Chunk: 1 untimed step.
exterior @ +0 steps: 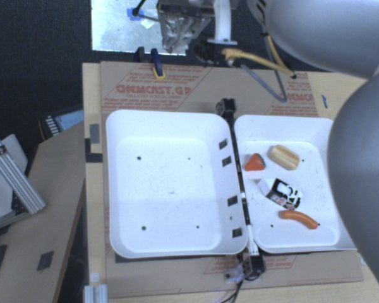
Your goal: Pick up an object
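Four small objects lie in the right bin (316, 126): a tan bread roll (283, 156), a red-orange strawberry-like piece (255, 163), a black-and-white packet (283, 193) and an orange sausage (298, 219). My gripper (177, 35) hangs high at the top of the view, above the bench's back edge and far from both bins. Nothing shows between its fingers. The grey arm crosses the upper right and hides the right bin's far edge.
The left bin (114, 188) sits beside the right one, joined by a black clamped divider (235, 175). Brown cardboard (151, 90) underlies both. A blue-and-yellow clamp (156, 65) stands behind the left bin. An aluminium rail (12, 175) lies at the far left.
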### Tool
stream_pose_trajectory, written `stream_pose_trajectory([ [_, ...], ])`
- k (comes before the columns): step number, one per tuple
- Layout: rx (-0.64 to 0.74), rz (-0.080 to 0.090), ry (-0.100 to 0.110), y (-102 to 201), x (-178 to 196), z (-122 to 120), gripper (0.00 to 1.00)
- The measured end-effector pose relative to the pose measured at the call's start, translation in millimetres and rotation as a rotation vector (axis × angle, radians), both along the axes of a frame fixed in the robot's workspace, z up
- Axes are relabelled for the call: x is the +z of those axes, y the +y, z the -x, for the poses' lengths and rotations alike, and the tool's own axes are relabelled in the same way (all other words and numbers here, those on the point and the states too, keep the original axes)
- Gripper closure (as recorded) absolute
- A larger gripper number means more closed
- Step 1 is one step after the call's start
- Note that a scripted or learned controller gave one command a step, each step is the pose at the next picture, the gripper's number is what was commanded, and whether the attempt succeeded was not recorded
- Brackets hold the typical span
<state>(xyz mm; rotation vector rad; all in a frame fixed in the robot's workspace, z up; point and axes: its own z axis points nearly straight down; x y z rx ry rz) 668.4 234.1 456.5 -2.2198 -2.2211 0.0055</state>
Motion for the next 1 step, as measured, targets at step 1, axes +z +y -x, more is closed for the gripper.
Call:
stream_pose_trajectory([
  [1, 0.004, -0.005, -0.014, -1.5, 84.4, 0.5, 1.0],
])
